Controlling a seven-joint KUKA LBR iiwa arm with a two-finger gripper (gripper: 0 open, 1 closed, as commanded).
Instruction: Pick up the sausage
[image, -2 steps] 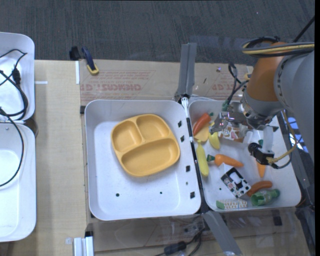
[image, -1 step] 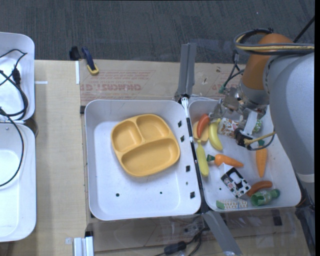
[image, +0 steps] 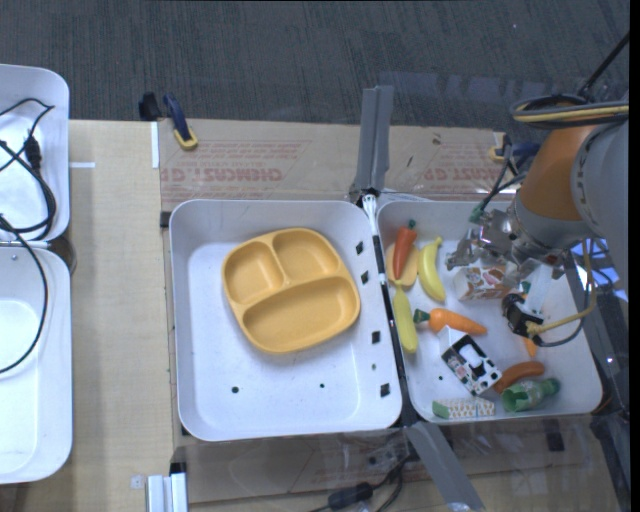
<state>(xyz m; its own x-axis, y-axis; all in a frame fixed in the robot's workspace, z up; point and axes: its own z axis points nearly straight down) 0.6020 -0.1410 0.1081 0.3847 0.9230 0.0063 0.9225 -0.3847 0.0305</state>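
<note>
The sausage (image: 519, 375) is a short reddish-brown piece lying near the front right corner of the right bin (image: 590, 395), just above a green toy (image: 528, 396). My gripper (image: 492, 256) hangs over the back middle of that bin, directly above a red-and-white packet (image: 487, 283). It is well behind the sausage and apart from it. The grey arm with its orange band (image: 560, 180) reaches in from the right.
The right bin also holds two carrots (image: 403, 250) (image: 455, 321), two bananas (image: 431, 270) (image: 404, 318), a black-and-white object (image: 470, 362) and a pale corn piece (image: 463, 408). A yellow divided plate (image: 291, 288) lies in the left bin (image: 200, 400).
</note>
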